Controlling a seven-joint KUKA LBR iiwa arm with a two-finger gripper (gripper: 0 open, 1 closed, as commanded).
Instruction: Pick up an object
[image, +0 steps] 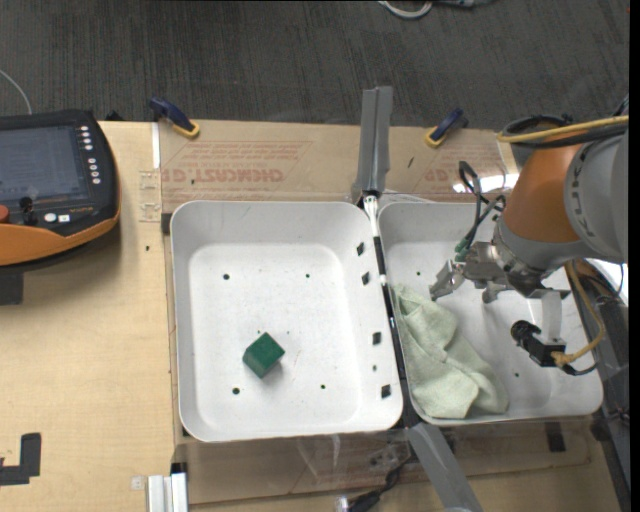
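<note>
A small green cube (264, 355) lies in the left white bin (200, 300), toward its front. A crumpled pale green cloth (435, 355) lies in the right bin (530, 395), against the divider on its left side. My gripper (455, 282) hangs over the right bin, just above and to the right of the cloth's upper edge. The grey arm with its orange band (545, 190) comes in from the right. Nothing shows in the gripper.
A metal divider post (375, 150) stands between the bins at the back. A teach pendant (50, 180) lies on the bench at the far left. Two clamps (175, 115) (445, 125) hold the cardboard at the rear. Black cables (540, 345) hang from the wrist.
</note>
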